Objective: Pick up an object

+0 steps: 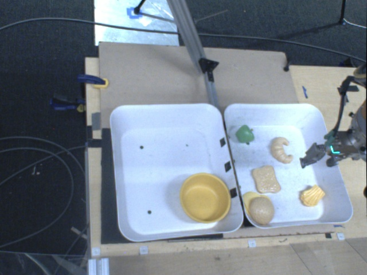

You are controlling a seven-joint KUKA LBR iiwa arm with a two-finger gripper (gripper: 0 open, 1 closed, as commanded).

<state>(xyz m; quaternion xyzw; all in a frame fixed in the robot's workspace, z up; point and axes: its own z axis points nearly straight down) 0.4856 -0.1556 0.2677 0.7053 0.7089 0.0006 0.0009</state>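
Note:
In the right bin (309, 114) lie a green pepper (245, 133), a beige croissant (281, 149), a square cracker (266, 179), a yellow ridged chip (312, 196) and a round tan roll (261, 209) with a yellow piece (249, 197) tucked beside it. My gripper (321, 157) hovers over the bin's right side, to the right of the croissant and above the chip. Its two dark fingers stand apart, open, with nothing between them.
The left bin (160, 125) holds a yellow bowl (205, 197) near its front right corner. A grey pole (189, 33) slants down from the top to the gap between the bins. Blue and yellow clamps (92, 82) grip the bench's left edge.

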